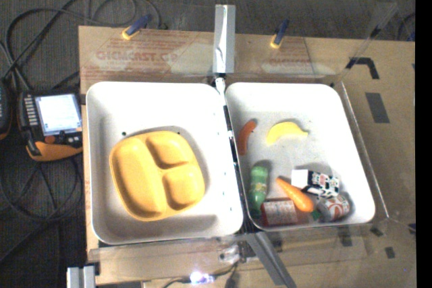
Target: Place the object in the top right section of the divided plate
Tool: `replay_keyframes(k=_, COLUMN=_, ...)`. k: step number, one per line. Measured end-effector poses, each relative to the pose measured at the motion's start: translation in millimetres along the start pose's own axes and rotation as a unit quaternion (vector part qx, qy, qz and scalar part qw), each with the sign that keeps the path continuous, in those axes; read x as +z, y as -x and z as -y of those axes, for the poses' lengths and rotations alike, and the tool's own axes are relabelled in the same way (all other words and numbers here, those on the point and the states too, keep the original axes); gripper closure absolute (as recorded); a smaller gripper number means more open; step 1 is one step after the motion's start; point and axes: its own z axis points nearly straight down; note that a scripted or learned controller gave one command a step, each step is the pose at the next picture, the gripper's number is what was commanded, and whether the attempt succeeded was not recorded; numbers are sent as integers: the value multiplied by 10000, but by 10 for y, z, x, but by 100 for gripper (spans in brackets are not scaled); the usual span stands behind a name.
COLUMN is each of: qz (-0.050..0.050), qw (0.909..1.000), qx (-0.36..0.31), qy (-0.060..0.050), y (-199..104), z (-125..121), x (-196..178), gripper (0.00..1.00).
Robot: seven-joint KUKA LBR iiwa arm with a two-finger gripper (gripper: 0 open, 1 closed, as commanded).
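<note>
Jaw state: can't tell. Right bin [351,145] clutter's tight, so a grab may snag neighbours; yellow plate [157,174] unloaded.

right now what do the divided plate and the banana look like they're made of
Divided plate: probably moulded plastic, with one even yellow-orange colour, rounded rims and a soft sheen. Banana: likely a plastic toy, uniformly bright yellow and smooth with no markings, though it is too small to be sure.
</note>
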Motion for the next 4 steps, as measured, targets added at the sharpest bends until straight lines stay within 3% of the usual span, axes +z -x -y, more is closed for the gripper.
replay_keyframes(k=1, qz=-48, qw=9879, qx=-1548, qy=13, y=25, z=16, x=63, gripper=100)
replay_keyframes(k=2, qz=-48, qw=9997, qx=-230, qy=2, y=-587, z=-134, x=60, gripper=100)
replay_keyframes(k=3, qz=-42, qw=9997, qx=-253, qy=9, y=-1204, z=-293, x=51, gripper=100)
replay_keyframes(k=4, qz=-47, qw=9964, qx=-845, qy=11, y=-1460, z=-352, x=47, gripper=100)
